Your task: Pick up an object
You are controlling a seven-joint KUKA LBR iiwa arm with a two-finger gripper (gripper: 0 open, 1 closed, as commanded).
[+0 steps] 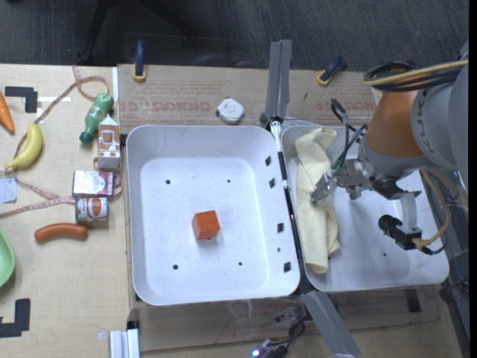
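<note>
From the camera view, two shallow white bins sit side by side on the tabletop (67, 289). The left bin (145, 200) holds a single orange cube (206, 224), resting on the floor of the bin a little left of and nearer than its centre, well apart from every wall.

The right bin (387, 271) holds a pale yellow cloth (317, 196), crumpled in a long strip along the bin's left wall, running from the far corner down toward the near edge. The arm (417, 125) comes in from the right, its orange band above the wrist, and the hand (326, 189) sits low over the right bin, touching or just above the cloth's right edge. Whether its fingers are apart or together cannot be told from this angle, and nothing can be seen between them.

Left of the bins, small things lie scattered on the tabletop: a banana (26, 148), a green bottle (97, 115), a small carton (109, 146), a tin can (92, 210) and a sausage (61, 233). Beyond the left bin's far wall lies a tape measure (230, 110).
</note>
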